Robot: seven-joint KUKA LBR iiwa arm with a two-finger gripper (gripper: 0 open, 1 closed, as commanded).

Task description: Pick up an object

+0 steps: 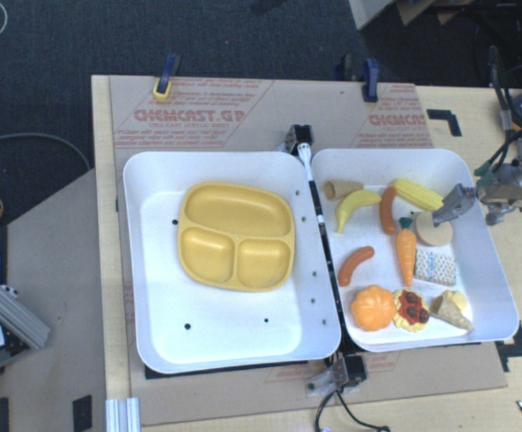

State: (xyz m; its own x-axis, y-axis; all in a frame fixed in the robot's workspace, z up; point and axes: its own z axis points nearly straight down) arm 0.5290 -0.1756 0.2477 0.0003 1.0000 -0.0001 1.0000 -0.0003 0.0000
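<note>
Orange and tapered, the toy carrot (407, 256) lies lengthwise near the middle of the right bin (499, 286), and I use it as my landmark. Just above its top sits a round beige disc (435, 233), and my tool (453, 203) hovers over that disc, up and to the right of the carrot; whether its fingers are spread or closed I cannot tell. A corn cob (418, 193) lies above the carrot, and a red sausage (387, 210) stands up and to its left. Farther left of the carrot are a banana (355, 207) and a second sausage (355, 265). Right beside the carrot rests a patterned cracker (435, 265). Below it sit a small pumpkin (373, 307), a pizza slice (411, 310) and a pale wedge (453, 309). Well to the carrot's left, the left bin (153, 259) holds a yellow divided plate (237, 236). Both bins rest on the cardboard-covered surface (108, 151).
</note>
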